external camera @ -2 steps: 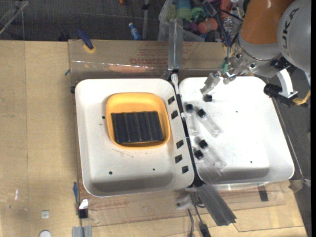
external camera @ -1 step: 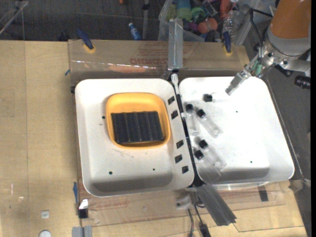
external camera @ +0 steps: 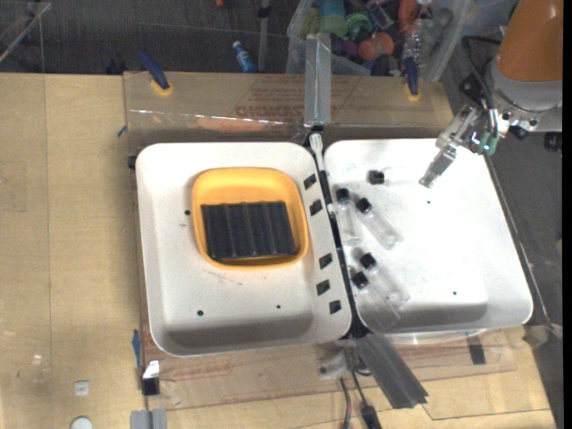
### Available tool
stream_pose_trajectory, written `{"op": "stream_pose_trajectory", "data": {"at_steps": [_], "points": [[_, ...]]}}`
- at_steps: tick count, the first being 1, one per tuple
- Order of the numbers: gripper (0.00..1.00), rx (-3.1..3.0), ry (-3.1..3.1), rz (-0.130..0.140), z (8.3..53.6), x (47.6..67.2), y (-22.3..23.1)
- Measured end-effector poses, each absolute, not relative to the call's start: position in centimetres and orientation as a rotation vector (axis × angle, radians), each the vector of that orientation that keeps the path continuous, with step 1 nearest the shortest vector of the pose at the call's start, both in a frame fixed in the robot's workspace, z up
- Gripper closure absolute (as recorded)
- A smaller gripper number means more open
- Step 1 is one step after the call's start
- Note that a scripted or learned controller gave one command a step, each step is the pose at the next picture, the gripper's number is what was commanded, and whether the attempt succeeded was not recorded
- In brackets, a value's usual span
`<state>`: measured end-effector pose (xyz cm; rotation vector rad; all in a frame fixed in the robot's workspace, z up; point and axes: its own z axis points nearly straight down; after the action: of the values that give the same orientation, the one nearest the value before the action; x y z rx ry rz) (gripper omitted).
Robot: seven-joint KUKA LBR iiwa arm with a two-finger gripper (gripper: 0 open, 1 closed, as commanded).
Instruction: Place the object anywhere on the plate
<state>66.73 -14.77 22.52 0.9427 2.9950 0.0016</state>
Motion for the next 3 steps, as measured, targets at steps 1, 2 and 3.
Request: {"op": "stream_pose_trajectory", "data": {"at_steps": [1, 2, 3], "points": [[0.00, 0.660, 3.061, 0.000, 24.7, 66.0, -22.5], [0.00, 0.119, 3.135, 0.002, 23.5, 65.4, -21.2], [1.00, 0.125, 3.123, 0.006, 24.8, 65.6, -21.3]]}}
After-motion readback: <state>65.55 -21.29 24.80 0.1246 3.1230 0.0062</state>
